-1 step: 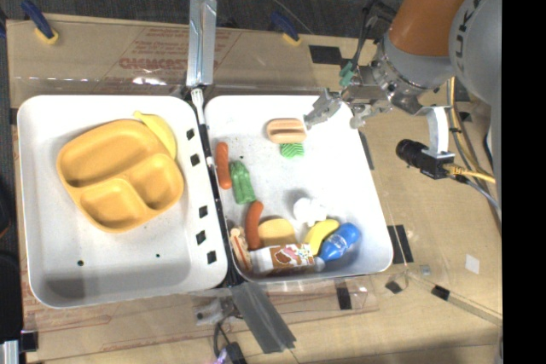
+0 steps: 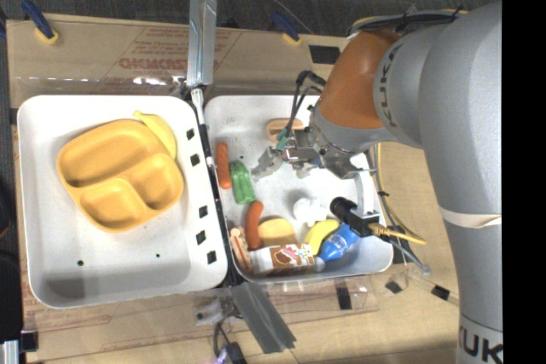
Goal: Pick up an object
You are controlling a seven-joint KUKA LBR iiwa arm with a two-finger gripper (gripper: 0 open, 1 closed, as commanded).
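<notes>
Looking from the left, I see a yellow tray [image 2: 119, 173] in the left bin [image 2: 43, 268]. In the right bin [image 2: 247, 111], a green toy [image 2: 243, 183] lies at seven o'clock from my gripper [image 2: 271, 159], which is open and holds nothing. It could bump the orange carrot [image 2: 223, 164] beside the toy and miss.

Right bin [image 2: 256, 108] near end crowded; bare floor far-left; arm [image 2: 401, 89] overhangs right side.

Green object [image 2: 242, 182] lying flat in right bin, orange sausage [image 2: 223, 164] just beside it, banana [image 2: 321, 233] near front wall
</notes>
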